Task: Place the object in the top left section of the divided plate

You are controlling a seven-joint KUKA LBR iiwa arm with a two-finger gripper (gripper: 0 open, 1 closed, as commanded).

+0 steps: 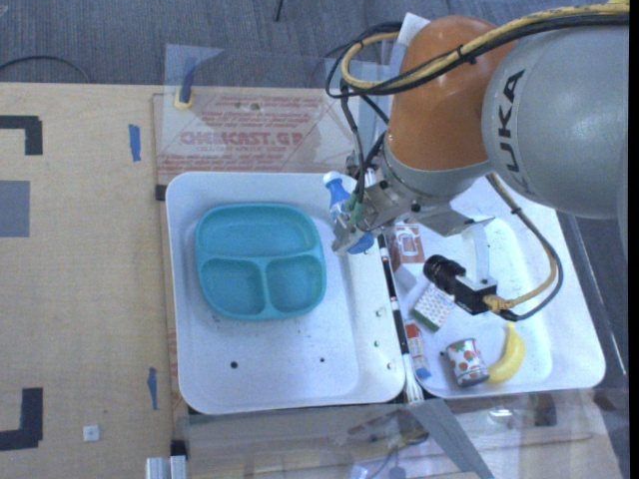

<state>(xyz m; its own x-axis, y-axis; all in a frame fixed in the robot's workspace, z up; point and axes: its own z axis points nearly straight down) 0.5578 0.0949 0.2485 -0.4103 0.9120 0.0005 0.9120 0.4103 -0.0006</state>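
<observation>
A teal divided plate (260, 260) lies in the left bin (200, 367). It has one wide section along its far side and two smaller sections along its near side, all bare. My gripper (349, 236) hangs over the strip between the two bins, just right of the plate's right rim. A small blue object (337, 190) is at the fingers, with one blue end showing above them and another part below, so the gripper looks shut on it. The wrist hides most of the object.
The right bin (569, 367) holds a banana (510, 355), a small printed can (464, 360), a green-checked packet (431, 308), a red-brown packet (404, 245) and a pen (410, 343) along the divider. A clear sheet (250, 133) lies behind the left bin.
</observation>
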